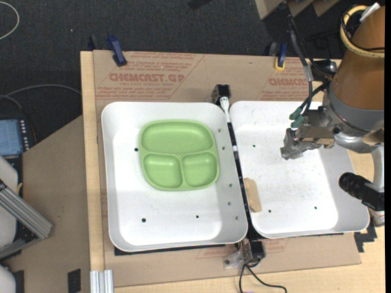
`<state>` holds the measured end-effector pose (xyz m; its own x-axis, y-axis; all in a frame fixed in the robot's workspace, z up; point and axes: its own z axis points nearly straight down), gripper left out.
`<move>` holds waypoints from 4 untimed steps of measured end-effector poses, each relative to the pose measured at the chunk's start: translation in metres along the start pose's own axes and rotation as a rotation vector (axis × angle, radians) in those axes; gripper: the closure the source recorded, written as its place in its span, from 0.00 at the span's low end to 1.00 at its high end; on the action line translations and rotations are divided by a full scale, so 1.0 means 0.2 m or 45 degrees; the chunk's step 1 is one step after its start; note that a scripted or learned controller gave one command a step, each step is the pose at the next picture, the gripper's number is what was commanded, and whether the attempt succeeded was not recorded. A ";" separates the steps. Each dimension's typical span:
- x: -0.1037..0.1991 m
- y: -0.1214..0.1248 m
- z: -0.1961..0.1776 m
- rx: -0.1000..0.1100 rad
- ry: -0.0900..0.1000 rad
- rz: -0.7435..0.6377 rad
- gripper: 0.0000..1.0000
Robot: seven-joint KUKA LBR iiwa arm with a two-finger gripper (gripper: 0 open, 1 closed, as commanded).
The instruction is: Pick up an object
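Note:
A green three-compartment plate (179,154) lies in the left bin (122,182). A small tan wooden piece (252,195) rests at the left edge of the right bin (305,218), near the divider between the bins. My gripper (293,148) hangs over the upper middle of the right bin, up and to the right of the wooden piece and apart from it. Nothing shows between its tips, which are small and dark from this angle.
The two white bins sit side by side on a cardboard sheet (153,72) held by blue clamps (115,49). A black clip (221,94) stands at the top of the divider. A black fixture (360,189) juts in at the right edge.

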<state>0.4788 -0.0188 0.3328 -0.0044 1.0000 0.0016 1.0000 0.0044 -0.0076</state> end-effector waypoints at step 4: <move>0.65 0.00 -0.58 -0.002 -0.003 0.003 1.00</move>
